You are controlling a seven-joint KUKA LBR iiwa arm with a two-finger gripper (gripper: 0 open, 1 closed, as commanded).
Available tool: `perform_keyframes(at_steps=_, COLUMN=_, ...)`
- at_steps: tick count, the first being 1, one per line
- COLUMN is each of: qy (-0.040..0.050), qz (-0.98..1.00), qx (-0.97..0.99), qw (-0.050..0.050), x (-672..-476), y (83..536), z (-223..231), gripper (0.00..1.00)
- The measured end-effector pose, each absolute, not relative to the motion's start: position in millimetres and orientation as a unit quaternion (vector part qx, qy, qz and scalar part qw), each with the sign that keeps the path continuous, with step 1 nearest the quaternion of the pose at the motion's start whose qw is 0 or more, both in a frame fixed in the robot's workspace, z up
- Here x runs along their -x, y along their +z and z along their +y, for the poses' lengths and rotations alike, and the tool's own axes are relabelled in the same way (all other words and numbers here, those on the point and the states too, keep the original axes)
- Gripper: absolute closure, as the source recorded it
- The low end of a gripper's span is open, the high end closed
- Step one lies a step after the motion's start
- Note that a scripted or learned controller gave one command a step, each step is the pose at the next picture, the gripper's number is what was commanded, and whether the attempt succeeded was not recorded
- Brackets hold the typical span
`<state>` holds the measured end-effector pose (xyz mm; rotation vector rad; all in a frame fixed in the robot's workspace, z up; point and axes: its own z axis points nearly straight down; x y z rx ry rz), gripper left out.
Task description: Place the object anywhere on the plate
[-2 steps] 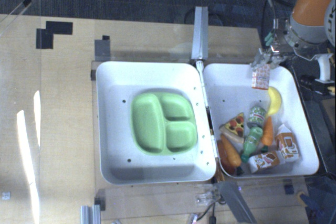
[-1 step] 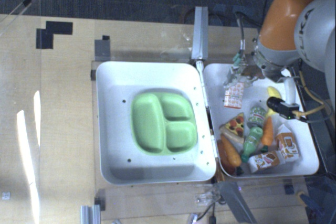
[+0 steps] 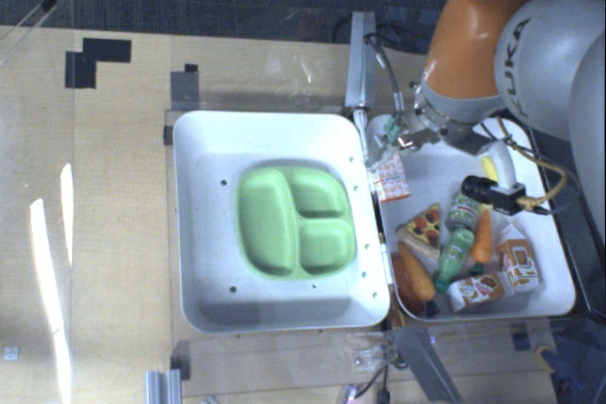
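A green divided plate (image 3: 295,220) lies in the middle of the left white bin (image 3: 204,298). My gripper (image 3: 396,135) hangs over the far left corner of the right bin (image 3: 559,298), under the orange wrist band. Just below it is a small white and red packet (image 3: 389,178), by the rim between the two bins. Whether the packet is gripped or resting on the rim is unclear. The packet is to the right of the plate and not over it.
The right bin's near half holds several toy foods: a pizza slice (image 3: 429,224), a green bottle (image 3: 456,251), a carrot (image 3: 484,236), a sausage (image 3: 414,273) and small cartons (image 3: 517,262). A metal post (image 3: 357,61) stands behind the bins.
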<state>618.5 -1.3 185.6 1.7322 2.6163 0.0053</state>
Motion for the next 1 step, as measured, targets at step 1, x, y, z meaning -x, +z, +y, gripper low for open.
perform_keyframes(at_steps=1, qy=0.0015, qz=0.872, qx=-0.49, qw=0.002, x=-611.8, y=185.0, z=49.7, gripper=1.0)
